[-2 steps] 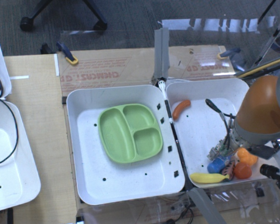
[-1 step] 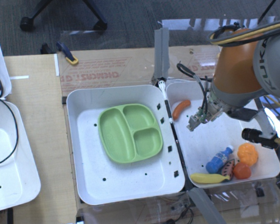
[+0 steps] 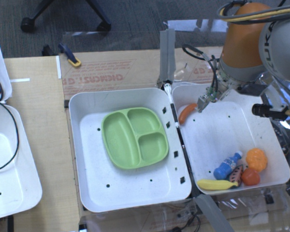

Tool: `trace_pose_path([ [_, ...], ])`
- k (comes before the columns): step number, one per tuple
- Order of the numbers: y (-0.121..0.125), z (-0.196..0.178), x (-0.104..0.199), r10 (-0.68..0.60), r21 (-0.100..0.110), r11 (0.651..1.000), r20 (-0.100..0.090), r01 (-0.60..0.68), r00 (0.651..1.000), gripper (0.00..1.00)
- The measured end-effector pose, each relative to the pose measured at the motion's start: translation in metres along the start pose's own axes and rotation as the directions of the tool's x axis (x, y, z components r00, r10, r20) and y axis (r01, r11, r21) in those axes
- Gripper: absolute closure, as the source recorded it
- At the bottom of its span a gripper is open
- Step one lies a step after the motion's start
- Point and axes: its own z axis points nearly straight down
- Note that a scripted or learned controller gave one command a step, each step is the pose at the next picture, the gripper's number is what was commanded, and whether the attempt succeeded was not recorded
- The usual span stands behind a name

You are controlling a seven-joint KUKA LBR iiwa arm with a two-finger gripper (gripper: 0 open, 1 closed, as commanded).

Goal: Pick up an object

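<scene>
- Whether the jaws are apart or together cannot be told; the two-finger gripper point(image 3: 204, 101) is seen low over the upper left corner of the right-hand shallow white plastic bin point(image 3: 266, 128), below the grey arm with its orange band point(image 3: 245, 30).
- Just left of the jaws, an elongated orange carrot-like object point(image 3: 186, 112) is seen lying against the bin's left wall; contact between it and the gripper cannot be confirmed, and nothing is shown held.
- The task is judged to be at its approach stage: no object has been lifted, and the grasp and the raising are left to be done.
- Well below and right of the jaws, a cluster is found in the bin's lower right corner: one small blue plastic bottle point(image 3: 227, 166), one round orange fruit-shaped object point(image 3: 256, 159), one round red tomato-like object point(image 3: 250, 177), one yellow banana-shaped toy point(image 3: 215, 184), and one small dark patterned item point(image 3: 236, 173) whose nature is too unclear to name.
- Six loose objects are thus counted in the right bin.
- Far left of the jaws, across the divide, one light green three-compartment plastic plate point(image 3: 135, 137) is seen lying in the left-hand shallow white bin point(image 3: 88, 157).
- Two bins are counted side by side.
</scene>
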Motion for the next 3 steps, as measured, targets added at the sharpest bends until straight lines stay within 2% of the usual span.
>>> trace_pose_path([
  [1, 0.033, -0.001, -0.026, -0.097, -0.001, 0.995, 0.002, 0.097, 0.995, 1.00],
  [2, 0.016, -0.008, -0.041, -0.232, -0.001, 0.973, 0.001, 0.232, 0.973, 1.00],
  [3, 0.029, 0.000, 0.044, 0.002, 0.000, 1.000, -0.002, -0.002, 1.000, 1.00],
])
